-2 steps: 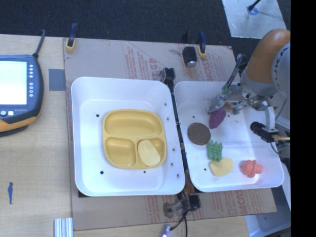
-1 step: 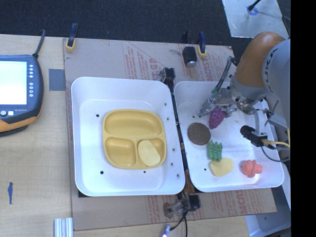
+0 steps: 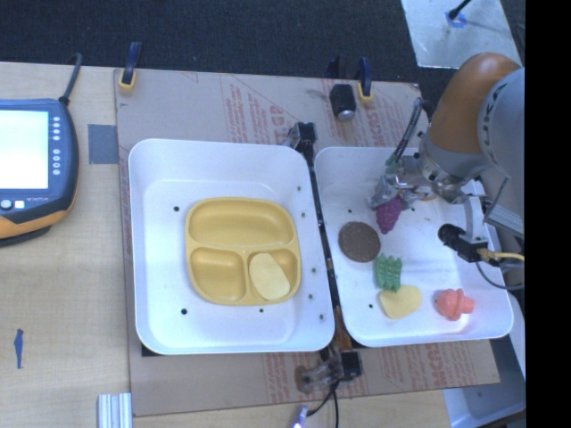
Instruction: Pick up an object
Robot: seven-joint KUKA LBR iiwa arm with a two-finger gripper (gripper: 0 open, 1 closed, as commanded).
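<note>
While the arm's two-finger gripper (image 3: pixel 393 194) hangs over the right white bin (image 3: pixel 357 172), a purple grape-like toy (image 3: pixel 388 214) sits directly beneath its tips, long axis running near-far; whether it is pinched cannot be told.

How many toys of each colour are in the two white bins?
Purple: 1, the grape bunch under the gripper
Brown: 1, the round cookie
Green: 1, the bumpy block
Pink-red: 1, the small toy
Yellow: 3, the heart shape, the divided plate and the oval piece lying in it
Total: 7
</note>
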